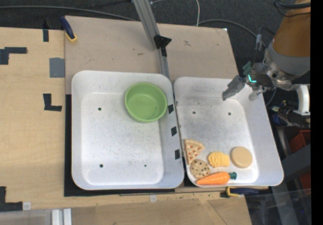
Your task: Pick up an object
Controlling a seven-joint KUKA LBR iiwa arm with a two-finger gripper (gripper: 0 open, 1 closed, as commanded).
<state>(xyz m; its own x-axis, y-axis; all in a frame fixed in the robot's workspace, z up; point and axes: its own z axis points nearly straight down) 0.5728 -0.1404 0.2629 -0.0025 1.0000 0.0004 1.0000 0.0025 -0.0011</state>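
Robot gripper (243, 88) poised above the right bin (212, 118), fingers spread apart and nothing held.
A green bowl (146, 102) is seen in the left bin (101, 138); toy foods, among them a carrot (214, 178), are clustered along the right bin's near edge.

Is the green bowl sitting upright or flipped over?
Upright: the green bowl shows its open mouth and hollow inside, resting in the left bin.
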